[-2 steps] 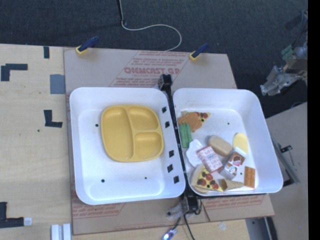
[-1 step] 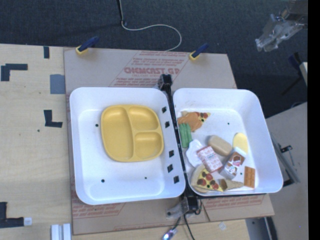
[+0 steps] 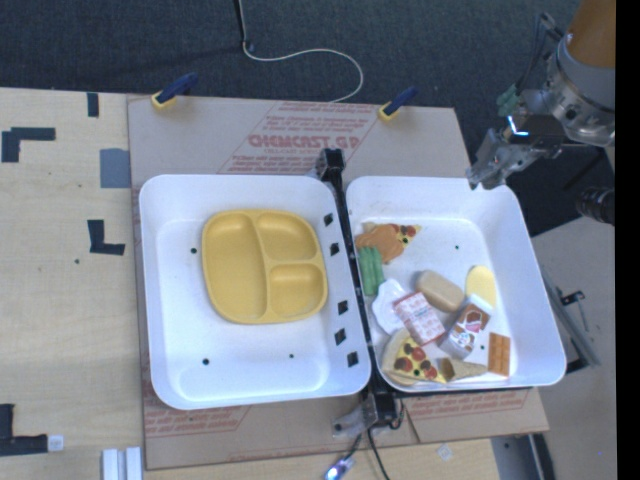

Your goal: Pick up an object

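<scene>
The right bin [image 3: 520, 230] holds several toy foods: a pizza slice [image 3: 387, 237] at its back left, a green pod [image 3: 371, 270], a tan bread roll [image 3: 441, 291], a yellow wedge [image 3: 483, 286], a red-labelled packet [image 3: 418, 315], a second pizza slice [image 3: 412, 360] and an orange cracker [image 3: 499, 354] at the front. My gripper [image 3: 489, 171] hangs above the bin's back right corner, away from all of the pieces, with nothing visible in it.
The left bin [image 3: 165, 268] carries a yellow compartment plate [image 3: 264, 265]. A black divider strip [image 3: 343, 268] runs between the bins. Blue-and-yellow clamps [image 3: 173, 90] [image 3: 397, 100] sit at the cardboard's back edge, and a white cable [image 3: 300, 56] loops behind.
</scene>
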Controlling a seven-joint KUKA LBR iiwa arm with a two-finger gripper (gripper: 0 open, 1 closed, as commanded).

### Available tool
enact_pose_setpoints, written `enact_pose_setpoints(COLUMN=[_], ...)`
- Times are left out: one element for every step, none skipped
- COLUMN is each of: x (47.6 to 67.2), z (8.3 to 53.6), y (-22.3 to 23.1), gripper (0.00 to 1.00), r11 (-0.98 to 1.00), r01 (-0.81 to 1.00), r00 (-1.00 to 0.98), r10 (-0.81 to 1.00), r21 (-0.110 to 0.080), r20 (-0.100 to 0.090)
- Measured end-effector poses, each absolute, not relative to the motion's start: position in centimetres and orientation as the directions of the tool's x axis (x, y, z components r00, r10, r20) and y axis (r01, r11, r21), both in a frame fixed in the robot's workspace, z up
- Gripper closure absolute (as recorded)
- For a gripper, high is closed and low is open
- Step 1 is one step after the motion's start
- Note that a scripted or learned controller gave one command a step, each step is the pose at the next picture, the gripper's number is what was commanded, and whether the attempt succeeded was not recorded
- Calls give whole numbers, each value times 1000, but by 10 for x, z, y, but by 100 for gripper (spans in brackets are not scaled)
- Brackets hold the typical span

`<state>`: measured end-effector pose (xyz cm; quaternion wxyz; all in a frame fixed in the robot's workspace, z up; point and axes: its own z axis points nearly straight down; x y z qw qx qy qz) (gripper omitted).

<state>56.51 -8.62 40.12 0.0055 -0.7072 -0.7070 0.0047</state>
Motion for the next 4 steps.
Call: enact_pose_setpoints(x=[582, 534, 480, 484], z=[543, 516, 338, 529], y=[-89, -200, -160, -166], gripper=[100, 100, 100, 100], r11=[3, -11, 0, 2], r01=[1000, 1000, 1000, 1000], r00=[-3, 11, 0, -1], r10=[1000, 1000, 1000, 1000], r21=[15, -3, -20, 19], r20=[-3, -3, 6, -6])
